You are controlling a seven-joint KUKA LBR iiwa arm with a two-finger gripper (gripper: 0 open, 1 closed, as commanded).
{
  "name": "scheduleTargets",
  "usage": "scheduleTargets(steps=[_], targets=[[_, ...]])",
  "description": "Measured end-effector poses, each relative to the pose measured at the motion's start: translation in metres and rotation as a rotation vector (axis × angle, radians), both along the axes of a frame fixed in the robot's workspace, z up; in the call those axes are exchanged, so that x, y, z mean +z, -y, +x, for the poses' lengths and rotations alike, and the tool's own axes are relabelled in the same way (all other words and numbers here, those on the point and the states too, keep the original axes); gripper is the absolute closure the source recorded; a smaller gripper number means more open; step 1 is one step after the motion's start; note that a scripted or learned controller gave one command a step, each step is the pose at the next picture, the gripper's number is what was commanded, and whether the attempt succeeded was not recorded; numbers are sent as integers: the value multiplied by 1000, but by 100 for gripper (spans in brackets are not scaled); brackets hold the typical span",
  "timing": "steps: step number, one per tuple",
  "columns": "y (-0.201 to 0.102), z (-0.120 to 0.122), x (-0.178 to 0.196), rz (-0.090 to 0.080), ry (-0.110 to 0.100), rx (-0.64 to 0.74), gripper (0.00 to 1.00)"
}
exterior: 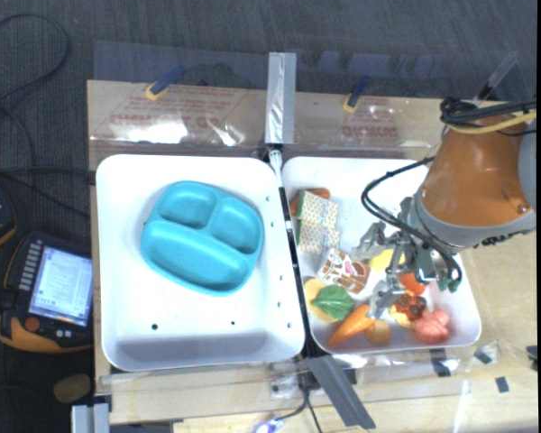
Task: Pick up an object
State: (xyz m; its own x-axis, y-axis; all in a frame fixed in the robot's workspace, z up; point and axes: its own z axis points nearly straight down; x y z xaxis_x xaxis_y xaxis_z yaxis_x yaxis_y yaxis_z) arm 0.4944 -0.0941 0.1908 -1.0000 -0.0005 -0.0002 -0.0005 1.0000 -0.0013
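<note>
The robot's hand [398, 273] hangs low over the right bin [460, 327], on the side away from the blue plate [203, 234]. I cannot tell how the hand is set or whether it has anything, because wires and metal parts hide that spot.

The right bin is full of toy food. Just under the hand are an orange carrot [350, 325] with a green leafy piece [332, 301] beside it, closer to the blue plate. Past the hand, farther from the blue plate, a pink-red lump [432, 325] sits near the bin's corner. A small red and white snack packet [344, 271] lies between the hand and the blue plate. A checked box [316, 220] stands beside the wall that parts the two bins.

The blue plate has three sections and lies alone in the left bin [126, 332]. Both bins rest on the worktop [509, 287]. The arm's big orange band [476, 180] is above the hand.
</note>
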Motion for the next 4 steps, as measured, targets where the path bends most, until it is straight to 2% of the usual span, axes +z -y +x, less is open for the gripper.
scheduleTargets(steps=[1, 2, 3, 4], targets=[[-39, 9, -5, 1, -1, -23, 0], [-38, 10, 4, -2, 1, -23, 100], [-14, 28, 111, 1, 1, 271, 100], [41, 47, 112, 0, 2, 472, 100]])
